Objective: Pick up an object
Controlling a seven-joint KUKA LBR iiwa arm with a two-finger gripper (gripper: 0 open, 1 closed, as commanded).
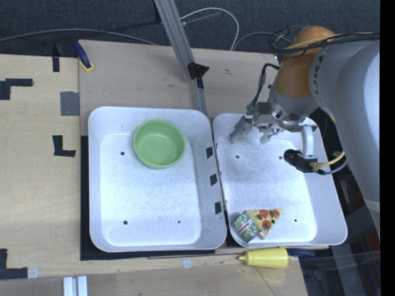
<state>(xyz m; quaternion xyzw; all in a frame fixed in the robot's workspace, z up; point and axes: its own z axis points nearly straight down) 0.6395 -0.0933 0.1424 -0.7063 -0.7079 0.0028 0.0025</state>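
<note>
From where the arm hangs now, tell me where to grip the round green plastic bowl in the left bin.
Grip the round green plastic bowl by its rim, from straight above. It sits upright and open, so one finger could probably go inside the wall, one outside.

Two white bins, left (111,227) and right (321,224), both finely speckled with grey and marked by a few small dark dots. Bowl (159,143): plain light green, slightly darker at the rim. Packet (256,221): multicoloured print, green at one end, with red, yellow and orange patches. Bottle (267,258): solid yellow. Bench (136,73): pale tan wood tone, carrying black tape marks (60,145) and a grey patch (70,103). Clip (83,56): blue with a yellow tip. Arm (349,97): grey, with an orange band (298,73); black cables (308,162) below it. Pole (176,32): light grey. Floor (74,8): dark blue-grey.
</note>
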